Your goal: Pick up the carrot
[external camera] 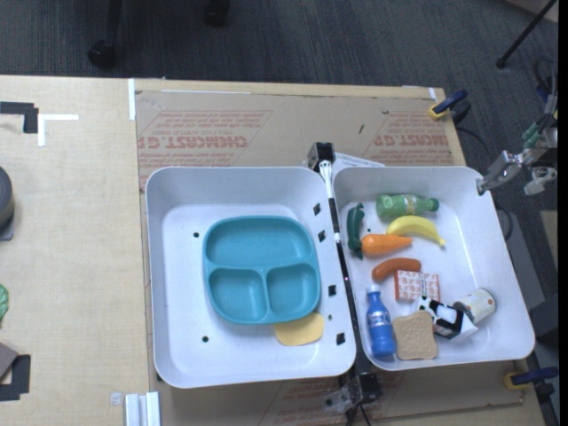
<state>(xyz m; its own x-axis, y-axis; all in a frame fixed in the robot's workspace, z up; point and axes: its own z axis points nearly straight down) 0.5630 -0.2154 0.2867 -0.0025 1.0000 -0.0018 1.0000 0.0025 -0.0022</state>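
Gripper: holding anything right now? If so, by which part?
Nothing is held. The gripper sits outside the right bin, past its upper right corner, apart from the carrot, which lies in that bin below the banana.

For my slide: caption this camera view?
Carrot lies among toy foods in the right bin; gripper waits at its far-right corner.

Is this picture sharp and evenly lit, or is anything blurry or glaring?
Camera view: lighting is soft and even, with only faint shadows inside the white bins; no strong glare. The carrot and the blue divided plate read clearly, though small items look slightly soft. The tool at the right edge is small and indistinct. The bench edges look a little tilted by the slanted view.
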